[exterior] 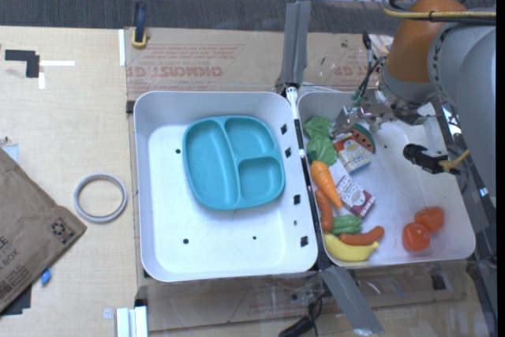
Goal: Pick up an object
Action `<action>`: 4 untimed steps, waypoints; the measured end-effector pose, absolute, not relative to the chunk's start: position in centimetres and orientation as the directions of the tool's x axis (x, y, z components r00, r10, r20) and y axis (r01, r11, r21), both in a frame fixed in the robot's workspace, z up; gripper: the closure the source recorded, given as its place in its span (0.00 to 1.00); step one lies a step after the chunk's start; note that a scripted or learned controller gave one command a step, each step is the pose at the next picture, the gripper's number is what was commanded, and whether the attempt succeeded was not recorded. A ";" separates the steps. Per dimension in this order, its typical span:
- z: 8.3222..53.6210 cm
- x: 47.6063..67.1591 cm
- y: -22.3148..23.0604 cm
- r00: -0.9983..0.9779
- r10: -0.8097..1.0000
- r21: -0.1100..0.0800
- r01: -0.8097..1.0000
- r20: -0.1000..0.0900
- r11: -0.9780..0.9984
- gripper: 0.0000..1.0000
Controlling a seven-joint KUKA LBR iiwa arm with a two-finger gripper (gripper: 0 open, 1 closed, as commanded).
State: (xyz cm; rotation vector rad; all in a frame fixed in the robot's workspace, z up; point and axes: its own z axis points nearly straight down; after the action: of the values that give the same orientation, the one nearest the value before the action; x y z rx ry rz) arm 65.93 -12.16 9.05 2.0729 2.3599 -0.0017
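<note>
My gripper [355,116] (jaw state unclear) hovers by the green toy [319,130]; crowded neighbours at six o'clock risk a misgrab.

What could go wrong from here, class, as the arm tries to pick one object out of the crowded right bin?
1. The gripper is low over a tight cluster: the green leafy toy, a small carton and the carrot touch or overlap, so it may nudge or snag a neighbour.
2. The pile lies against the bin's left wall, so a finger might hit it.
</note>
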 end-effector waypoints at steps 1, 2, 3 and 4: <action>8.9 62.9 -12.8 -0.100 0.995 -0.003 0.995 0.000 0.100 0.00; 9.1 64.7 -17.1 0.105 0.994 -0.003 0.994 -0.001 -0.105 0.00; 8.9 60.8 -20.4 0.076 0.997 -0.005 0.997 0.005 -0.076 0.00; 8.9 60.5 -15.2 0.074 0.997 -0.004 0.997 0.000 -0.074 0.00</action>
State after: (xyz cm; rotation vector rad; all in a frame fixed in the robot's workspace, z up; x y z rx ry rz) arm 60.49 -15.17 8.92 2.3038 2.1401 -0.0038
